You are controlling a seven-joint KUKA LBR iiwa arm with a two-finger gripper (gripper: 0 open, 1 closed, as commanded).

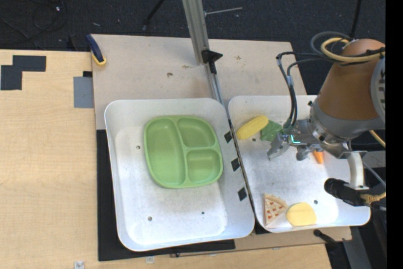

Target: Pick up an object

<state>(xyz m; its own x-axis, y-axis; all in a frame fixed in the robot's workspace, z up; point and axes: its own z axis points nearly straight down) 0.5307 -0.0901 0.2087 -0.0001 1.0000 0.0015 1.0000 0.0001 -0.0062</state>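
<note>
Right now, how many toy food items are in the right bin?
3 clearly: a corn cob near the far left edge, a pizza slice and a yellow round piece at the near edge. An orange bit shows by the gripper; the arm may hide more.

From my feed, the gripper (278, 149) is a small dark cluster; I can't resolve its fingers. The arm (350, 94) covers part of the right bin (277, 223). A small orange object (319, 158) pokes out beneath the wrist, mostly hidden, possibly a carrot. The green piece (271, 131) beside the corn (251, 127) is too small to identify.
</note>
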